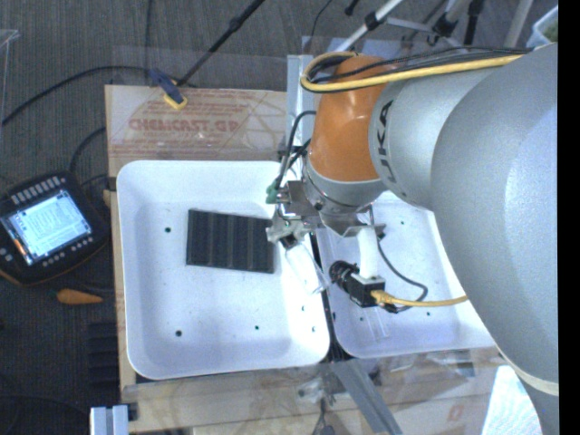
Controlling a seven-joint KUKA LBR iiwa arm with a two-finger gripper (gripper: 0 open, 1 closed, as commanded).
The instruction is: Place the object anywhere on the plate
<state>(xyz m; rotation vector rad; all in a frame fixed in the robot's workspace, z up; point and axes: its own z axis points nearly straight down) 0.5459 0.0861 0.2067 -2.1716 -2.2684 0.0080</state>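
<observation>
While the gripper (288, 229) hangs over the seam between bins, you can't tell its state. Plate (230, 241), dark and ribbed, lies in the left bin (145, 270); object unclear. Confirm a hold before moving left.

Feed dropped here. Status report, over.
Gripper at left bin's right edge, fingers unclear. Dark ribbed plate lies flat in left bin. Nothing on plate.

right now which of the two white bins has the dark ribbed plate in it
The left bin, the one further from the arm's base. The dark ribbed plate lies flat on its floor, while the right bin sits partly under the arm.
</observation>
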